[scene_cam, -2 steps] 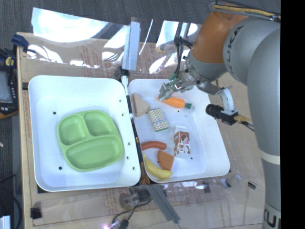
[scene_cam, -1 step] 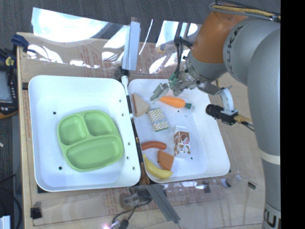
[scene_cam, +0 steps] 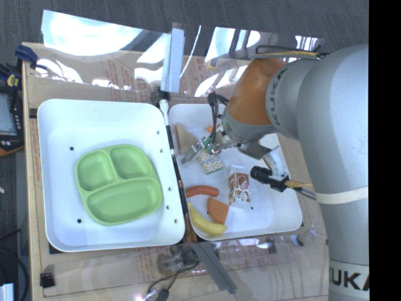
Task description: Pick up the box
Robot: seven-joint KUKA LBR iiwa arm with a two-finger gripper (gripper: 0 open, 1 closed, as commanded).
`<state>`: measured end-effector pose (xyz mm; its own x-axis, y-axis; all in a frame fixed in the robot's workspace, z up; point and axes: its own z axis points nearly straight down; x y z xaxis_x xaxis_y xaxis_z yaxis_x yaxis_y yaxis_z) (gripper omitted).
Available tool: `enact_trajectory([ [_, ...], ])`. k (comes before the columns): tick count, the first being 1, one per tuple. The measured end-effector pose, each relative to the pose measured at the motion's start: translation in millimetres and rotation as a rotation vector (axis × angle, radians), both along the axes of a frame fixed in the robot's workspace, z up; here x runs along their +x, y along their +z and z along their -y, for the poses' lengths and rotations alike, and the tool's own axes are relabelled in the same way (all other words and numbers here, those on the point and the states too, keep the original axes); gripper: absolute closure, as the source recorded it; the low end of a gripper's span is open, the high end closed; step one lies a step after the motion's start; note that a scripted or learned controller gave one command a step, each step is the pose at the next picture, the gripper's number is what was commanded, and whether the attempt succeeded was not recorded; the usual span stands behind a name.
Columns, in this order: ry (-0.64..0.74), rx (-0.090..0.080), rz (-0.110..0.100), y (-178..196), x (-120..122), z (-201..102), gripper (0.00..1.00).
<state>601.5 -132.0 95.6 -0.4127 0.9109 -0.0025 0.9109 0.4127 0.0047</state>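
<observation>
box (scene_cam: 239,188) in right bin (scene_cam: 285,215), just below-right of tool (scene_cam: 203,148)

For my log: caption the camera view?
Pincer over right bin, near small patterned box; green plate in left bin.

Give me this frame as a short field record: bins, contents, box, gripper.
left bin: holds a green divided plate
right bin: holds box, sausage, banana, orange wedge, small patterned cube
box: brown and white carton, lying on the bin floor, right of the sausage
gripper: low over the right bin's upper left, next to the cube, apart from the box
box status: not picked up
</observation>
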Motion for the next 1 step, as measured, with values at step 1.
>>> enact_trajectory([
  [1,0.003,-0.003,0.004,11.2,1.5,0.9,1.0],
])
